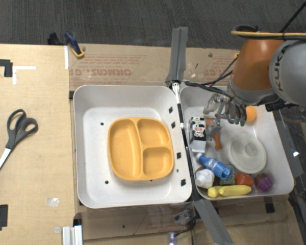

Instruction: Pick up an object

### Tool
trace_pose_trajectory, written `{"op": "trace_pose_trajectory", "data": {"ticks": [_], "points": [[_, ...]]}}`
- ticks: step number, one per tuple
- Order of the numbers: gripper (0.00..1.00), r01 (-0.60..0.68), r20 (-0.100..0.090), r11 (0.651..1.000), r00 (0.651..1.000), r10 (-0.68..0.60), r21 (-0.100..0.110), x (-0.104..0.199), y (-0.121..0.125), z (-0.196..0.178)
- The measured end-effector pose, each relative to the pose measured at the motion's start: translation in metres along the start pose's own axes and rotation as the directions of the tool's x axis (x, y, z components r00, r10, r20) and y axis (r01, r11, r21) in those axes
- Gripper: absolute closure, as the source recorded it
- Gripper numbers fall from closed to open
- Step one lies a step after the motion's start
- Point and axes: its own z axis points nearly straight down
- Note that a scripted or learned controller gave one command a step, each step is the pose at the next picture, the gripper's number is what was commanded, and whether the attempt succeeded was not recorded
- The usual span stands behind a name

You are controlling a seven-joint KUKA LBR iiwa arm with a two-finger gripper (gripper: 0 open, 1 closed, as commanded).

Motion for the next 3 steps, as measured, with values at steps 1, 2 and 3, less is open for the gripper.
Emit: {"op": "trace_pose_trajectory", "data": {"ticks": [1,2,3], "points": [[1.00,0.002,0.006,1.000,1.000,-0.002,0.001,-0.002,0.001,-0.011],[1.00,-0.108,0.002,0.994,0.994,0.108,0.001,0.031,-0.061,-0.194],[0.00,-0.108,0.000,0.994,0.994,0.108,0.001,0.032,-0.060,-0.193]]}}
